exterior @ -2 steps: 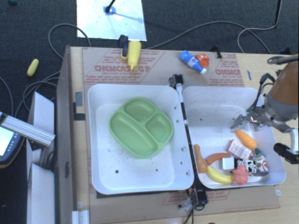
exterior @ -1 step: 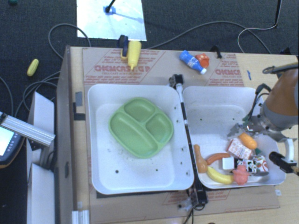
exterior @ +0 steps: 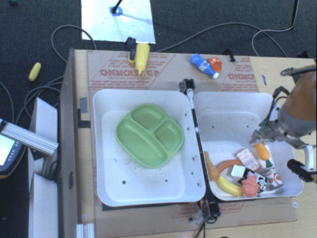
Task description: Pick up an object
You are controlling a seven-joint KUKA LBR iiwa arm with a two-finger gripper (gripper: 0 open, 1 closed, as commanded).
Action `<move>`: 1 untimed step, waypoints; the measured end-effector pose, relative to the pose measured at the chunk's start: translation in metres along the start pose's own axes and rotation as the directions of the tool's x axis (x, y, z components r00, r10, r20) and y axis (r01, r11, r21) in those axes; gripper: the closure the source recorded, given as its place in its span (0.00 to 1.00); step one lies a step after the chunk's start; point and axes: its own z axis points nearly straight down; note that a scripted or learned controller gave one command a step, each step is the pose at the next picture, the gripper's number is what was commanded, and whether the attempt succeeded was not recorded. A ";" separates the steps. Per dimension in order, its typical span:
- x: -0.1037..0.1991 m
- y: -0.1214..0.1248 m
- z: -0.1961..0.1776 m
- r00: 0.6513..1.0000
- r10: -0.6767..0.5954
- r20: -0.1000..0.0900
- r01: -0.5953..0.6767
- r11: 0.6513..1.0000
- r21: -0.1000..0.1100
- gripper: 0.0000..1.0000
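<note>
Several small toys lie heaped in the near right corner of the right bin (exterior: 225, 105). Among them are a yellow banana (exterior: 229, 185), a pink piece (exterior: 250, 185), a white and red card (exterior: 247, 157), a curved orange piece (exterior: 223, 166) and a small orange piece (exterior: 262, 151). My gripper (exterior: 261, 137) reaches in from the right and hangs low over the right bin. It sits just above the small orange piece, at the far edge of the heap. Nothing shows between it and the toys.
A green divided plate (exterior: 149, 134) lies in the left bin (exterior: 111, 185). A yellow bottle (exterior: 141, 57) and a blue and red toy (exterior: 205, 65) rest on the cardboard behind the bins. A black divider (exterior: 195, 128) runs between the bins.
</note>
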 end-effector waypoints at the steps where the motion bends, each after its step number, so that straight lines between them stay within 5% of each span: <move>1: 0.052 0.070 -0.032 1.000 0.000 -0.001 0.000 1.000 0.000 1.00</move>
